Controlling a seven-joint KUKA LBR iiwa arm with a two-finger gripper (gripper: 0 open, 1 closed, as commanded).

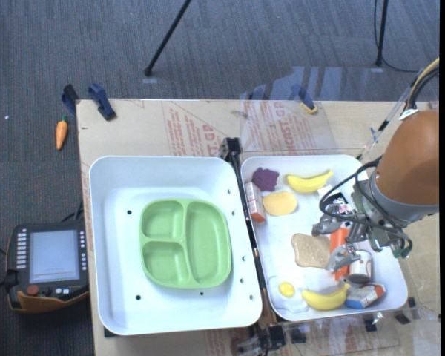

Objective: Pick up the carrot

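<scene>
Yellow bananas x2 (pixel 309 182), carrot x1 (pixel 340 245) w/ jaws (pixel 341 249) over it

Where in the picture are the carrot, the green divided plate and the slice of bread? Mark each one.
carrot (pixel 340 245): camera view, orange body under the gripper.
green divided plate (pixel 186 243): camera view, ridge between compartments.
slice of bread (pixel 310 250): camera view, centre of slice.

no legible text (red bench print (pixel 208 136) unreadable)
</scene>
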